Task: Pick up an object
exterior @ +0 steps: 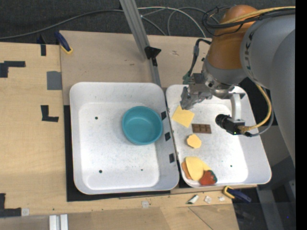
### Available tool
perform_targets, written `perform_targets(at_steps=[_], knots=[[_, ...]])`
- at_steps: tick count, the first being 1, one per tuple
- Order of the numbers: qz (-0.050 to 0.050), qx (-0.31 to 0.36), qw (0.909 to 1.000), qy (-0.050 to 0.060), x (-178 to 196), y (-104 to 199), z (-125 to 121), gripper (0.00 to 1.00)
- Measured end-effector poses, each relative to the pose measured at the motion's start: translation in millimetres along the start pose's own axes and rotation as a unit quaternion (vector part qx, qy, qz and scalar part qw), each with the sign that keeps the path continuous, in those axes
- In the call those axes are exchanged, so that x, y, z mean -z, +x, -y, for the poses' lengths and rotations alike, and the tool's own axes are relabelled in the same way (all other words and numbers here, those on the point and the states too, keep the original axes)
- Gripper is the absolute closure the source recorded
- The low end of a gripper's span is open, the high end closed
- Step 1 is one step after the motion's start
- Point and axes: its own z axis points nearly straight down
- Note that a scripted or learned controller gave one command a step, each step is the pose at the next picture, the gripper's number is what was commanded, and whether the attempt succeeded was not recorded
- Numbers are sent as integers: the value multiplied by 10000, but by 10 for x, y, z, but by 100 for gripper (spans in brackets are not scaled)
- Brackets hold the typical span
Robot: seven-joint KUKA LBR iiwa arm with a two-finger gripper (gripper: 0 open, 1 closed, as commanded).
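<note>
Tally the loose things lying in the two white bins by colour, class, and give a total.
Teal: 1, the round teal plastic bowl.
Yellow: 3, the flat yellow square piece, the small yellow round piece, the yellow wedge.
Brown: 1, the brown chocolate-bar piece.
Red: 1, the red strawberry-like piece.
Total: 6

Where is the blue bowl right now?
The blue bowl sits in the left bin, toward its right side, near the divide from the right bin.
</note>
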Motion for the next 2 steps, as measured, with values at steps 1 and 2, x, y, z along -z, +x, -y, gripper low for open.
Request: perform_targets(at_steps=[1,2], knots=[[-4,5,10000,-3,67,558,-22,100],[3,-1,10000,4,-86,1067,-89,100]])
